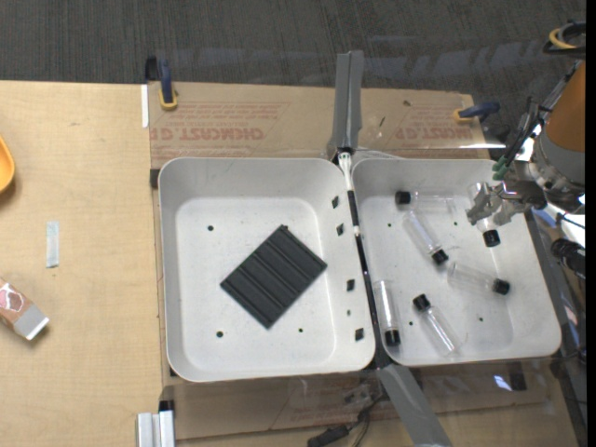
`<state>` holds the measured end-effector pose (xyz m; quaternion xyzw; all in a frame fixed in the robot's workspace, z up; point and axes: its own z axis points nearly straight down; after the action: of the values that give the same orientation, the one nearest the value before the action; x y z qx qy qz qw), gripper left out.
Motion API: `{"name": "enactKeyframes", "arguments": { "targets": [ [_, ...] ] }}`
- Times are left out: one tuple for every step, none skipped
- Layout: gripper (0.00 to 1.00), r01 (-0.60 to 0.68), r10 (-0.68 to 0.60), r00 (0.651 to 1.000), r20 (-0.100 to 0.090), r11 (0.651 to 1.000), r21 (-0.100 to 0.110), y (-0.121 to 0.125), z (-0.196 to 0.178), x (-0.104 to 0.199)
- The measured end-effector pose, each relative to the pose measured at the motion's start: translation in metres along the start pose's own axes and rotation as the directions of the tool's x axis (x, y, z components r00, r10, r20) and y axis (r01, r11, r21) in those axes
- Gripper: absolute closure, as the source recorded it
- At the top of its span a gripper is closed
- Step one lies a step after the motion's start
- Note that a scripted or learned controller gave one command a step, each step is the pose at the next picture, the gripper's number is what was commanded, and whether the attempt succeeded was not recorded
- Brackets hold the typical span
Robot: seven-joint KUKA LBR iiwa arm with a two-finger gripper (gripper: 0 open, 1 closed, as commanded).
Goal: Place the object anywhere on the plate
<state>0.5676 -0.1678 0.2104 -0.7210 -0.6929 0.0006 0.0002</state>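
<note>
Clear vials lie loose in your right bin, below and left of the gripper, jaw state untellable; dark ribbed plate far left bears nothing, placement entirely pending.

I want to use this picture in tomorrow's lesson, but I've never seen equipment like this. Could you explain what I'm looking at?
One fixed camera looks down at a slant on a bench with two shallow white bins. The left bin holds a dark ribbed square plate, lying flat and turned like a diamond. The right bin holds several clear plastic vials with black caps, scattered on their sides. From the right, a grey robot arm reaches in; its gripper hovers over the right bin's upper part. I can't tell whether it holds anything. The job is moving one vial onto the plate.
</note>
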Motion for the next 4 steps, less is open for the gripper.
{"name": "enactKeyframes", "arguments": {
  "targets": [
    [1.00,-0.140,0.140,0.990,0.001,0.990,0.001,-0.005,-0.024,0.098],
    [1.00,-0.079,0.079,0.997,0.001,0.997,0.002,-0.012,-0.032,0.156],
    [1.00,0.050,-0.050,0.999,0.001,0.999,0.003,-0.037,-0.001,0.231],
    [0.00,0.049,-0.049,0.999,0.001,0.999,0.003,-0.037,-0.001,0.230]
  ]
}}
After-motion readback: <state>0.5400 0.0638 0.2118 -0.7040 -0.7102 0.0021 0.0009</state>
